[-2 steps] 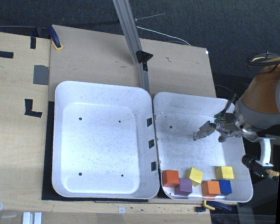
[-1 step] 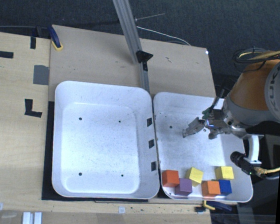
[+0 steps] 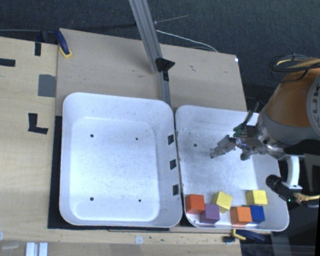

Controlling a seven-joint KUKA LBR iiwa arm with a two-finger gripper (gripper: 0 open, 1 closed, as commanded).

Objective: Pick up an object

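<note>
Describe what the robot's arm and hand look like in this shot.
The grey arm carries a broad orange band above the wrist. Black and yellow cables loop over its top. The small dark grey metal hand has a white fitting behind it.

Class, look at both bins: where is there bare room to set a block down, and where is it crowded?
The left bin offers bare floor wall to wall. The right bin is bare along its far wall, behind the gripper. Its near edge is crowded with blocks.
</note>
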